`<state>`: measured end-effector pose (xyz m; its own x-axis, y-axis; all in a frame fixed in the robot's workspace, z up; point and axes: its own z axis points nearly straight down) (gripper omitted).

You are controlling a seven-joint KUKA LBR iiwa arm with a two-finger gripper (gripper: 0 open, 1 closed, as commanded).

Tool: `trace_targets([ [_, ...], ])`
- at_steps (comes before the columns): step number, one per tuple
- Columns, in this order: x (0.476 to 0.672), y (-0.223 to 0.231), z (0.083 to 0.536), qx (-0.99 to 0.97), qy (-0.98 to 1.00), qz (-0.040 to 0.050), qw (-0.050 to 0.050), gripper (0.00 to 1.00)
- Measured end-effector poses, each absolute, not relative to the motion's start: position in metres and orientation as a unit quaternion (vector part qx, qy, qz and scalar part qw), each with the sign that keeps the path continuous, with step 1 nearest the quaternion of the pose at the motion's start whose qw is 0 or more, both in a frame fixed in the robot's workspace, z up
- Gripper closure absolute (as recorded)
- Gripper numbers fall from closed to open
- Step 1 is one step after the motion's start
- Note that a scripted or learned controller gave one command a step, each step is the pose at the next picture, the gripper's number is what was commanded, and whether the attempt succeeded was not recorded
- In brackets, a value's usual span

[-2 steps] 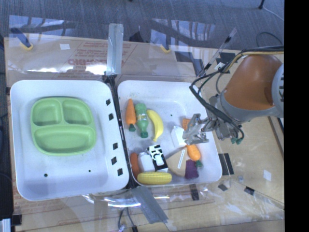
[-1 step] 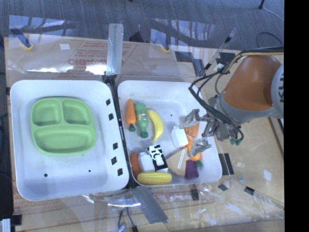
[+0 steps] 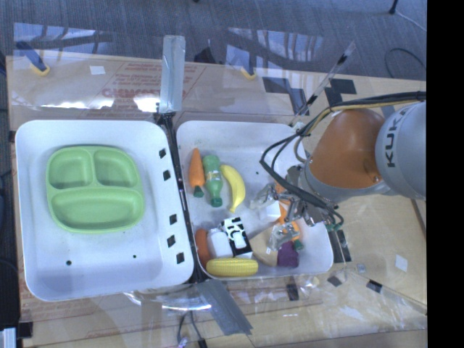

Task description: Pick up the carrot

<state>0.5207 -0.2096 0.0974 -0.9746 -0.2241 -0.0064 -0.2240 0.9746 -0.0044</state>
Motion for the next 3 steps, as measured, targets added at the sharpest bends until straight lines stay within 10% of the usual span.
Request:
trace_targets([
  [1,0.523,-0.208,0.109,-0.117,0.993,-0.0023,0.005,1.0],
  [2,0.499,-0.211,0.201,-0.091,0.996,-0.0029,0.005,1.0],
  [3,0.497,-0.21,0.197,-0.091,0.996,-0.0007,0.001,0.0],
])
